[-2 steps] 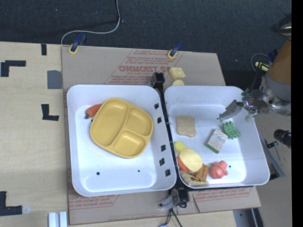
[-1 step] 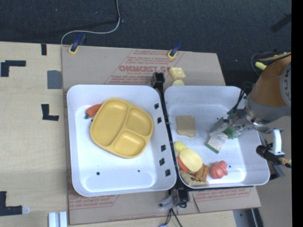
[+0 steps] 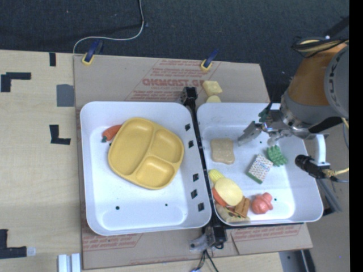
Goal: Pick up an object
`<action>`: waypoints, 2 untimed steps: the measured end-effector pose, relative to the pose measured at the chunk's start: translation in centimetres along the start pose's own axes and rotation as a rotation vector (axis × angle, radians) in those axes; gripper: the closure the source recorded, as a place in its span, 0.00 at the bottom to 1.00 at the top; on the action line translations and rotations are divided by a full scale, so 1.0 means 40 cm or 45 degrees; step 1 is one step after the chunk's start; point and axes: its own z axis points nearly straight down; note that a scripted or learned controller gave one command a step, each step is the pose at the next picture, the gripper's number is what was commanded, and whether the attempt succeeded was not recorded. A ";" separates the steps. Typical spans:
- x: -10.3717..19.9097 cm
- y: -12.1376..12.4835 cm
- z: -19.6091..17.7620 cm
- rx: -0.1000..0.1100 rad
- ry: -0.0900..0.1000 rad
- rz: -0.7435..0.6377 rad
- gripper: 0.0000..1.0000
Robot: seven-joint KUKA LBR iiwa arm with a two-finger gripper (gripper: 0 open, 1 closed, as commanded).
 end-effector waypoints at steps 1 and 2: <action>0.144 0.052 0.233 0.004 -0.003 0.002 0.00; 0.137 0.052 0.196 0.004 -0.001 0.006 1.00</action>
